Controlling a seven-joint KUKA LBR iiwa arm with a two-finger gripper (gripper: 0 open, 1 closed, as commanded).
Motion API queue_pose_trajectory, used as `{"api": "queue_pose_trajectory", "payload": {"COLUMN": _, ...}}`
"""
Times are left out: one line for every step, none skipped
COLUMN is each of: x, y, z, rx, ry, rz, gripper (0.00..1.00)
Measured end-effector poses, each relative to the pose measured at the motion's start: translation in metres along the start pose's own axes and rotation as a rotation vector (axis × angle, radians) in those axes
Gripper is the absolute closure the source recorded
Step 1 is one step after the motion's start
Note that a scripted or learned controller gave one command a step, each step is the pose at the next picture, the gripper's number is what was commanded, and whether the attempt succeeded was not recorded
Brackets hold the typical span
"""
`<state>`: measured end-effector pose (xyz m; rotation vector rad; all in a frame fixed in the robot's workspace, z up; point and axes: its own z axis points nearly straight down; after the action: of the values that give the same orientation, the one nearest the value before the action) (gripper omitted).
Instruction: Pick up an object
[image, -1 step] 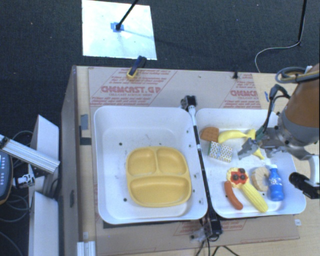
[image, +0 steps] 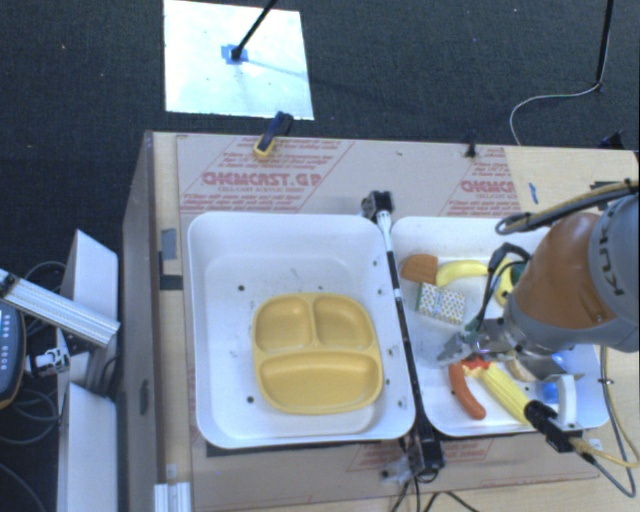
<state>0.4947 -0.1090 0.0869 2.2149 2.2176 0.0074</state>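
Grey arm (image: 618, 262) with broad orange band (image: 560, 280); black and yellow cables along it; dark metal hand (image: 470, 345) at tip.

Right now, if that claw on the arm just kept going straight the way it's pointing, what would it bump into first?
The gripper points down and leftward into the right bin. Going straight on, it would probably meet the bin's white floor first, just left of the orange sausage-like toy. Depth is hard to judge from this slanted view.

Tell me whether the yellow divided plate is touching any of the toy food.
Apart. The camera view shows the yellow divided plate alone in the left bin, while the banana and hot dog lie in the right bin.
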Motion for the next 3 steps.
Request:
{"api": "queue_pose_trajectory", "payload": {"x": -0.002, "y": 0.003, "z": -0.013, "rx": -0.009, "ry": -0.003, "rz": 0.000, "gripper": 1.00}}
{"api": "queue_pose_trajectory", "payload": {"x": 0.063, "y": 0.081, "z": -0.098, "rx": 0.004, "ry": 0.002, "rz": -0.003, "gripper": 1.00}}
{"api": "queue_pose_trajectory", "payload": {"x": 0.023, "y": 0.045, "z": -0.016, "rx": 0.000, "ry": -0.002, "rz": 0.002, "gripper": 1.00}}
